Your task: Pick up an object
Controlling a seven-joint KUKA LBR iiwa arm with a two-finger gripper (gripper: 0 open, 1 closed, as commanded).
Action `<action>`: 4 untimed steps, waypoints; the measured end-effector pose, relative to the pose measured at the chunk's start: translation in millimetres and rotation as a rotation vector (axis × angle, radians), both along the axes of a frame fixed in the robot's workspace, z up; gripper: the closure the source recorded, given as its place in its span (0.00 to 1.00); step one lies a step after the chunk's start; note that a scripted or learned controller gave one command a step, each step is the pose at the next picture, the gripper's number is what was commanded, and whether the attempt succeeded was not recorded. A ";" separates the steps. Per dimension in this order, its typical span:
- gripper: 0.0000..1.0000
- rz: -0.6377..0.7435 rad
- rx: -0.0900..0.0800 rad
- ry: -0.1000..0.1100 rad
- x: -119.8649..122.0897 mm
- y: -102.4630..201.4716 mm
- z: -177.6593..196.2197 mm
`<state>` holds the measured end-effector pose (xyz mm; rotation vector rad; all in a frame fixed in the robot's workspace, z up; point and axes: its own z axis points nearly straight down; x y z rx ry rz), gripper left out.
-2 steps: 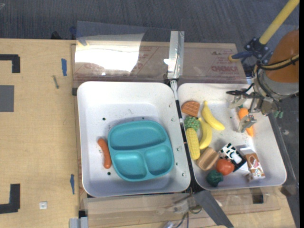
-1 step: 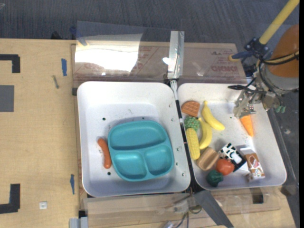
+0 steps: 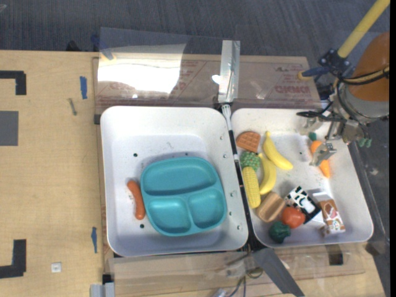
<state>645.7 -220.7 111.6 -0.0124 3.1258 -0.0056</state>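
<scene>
Claw (image 3: 323,146) position: low over the right white plastic bin's (image 3: 362,209) far right side, directly above the small orange toy carrot (image 3: 324,165). Carrot axis ran roughly top to bottom. Claw opening could not be determined.

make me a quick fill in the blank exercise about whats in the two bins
1. The teal divided tray lies in the ____ bin of the camera view.
2. The toy hot dog lies just to the ____ of the tray.
3. The two toy bananas are coloured ____.
4. The gripper hangs over the bin that holds the toy ____ cob.

Missing words: left; left; yellow; corn
</scene>
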 end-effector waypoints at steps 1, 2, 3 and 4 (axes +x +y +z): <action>0.00 -0.046 0.004 0.009 -12.0 -0.9 -23.9; 1.00 -0.044 0.000 -0.006 -7.6 -0.2 -8.9; 0.00 -0.044 0.000 -0.004 -8.0 0.2 -10.1; 0.00 -0.112 0.005 0.010 -22.0 0.2 -24.0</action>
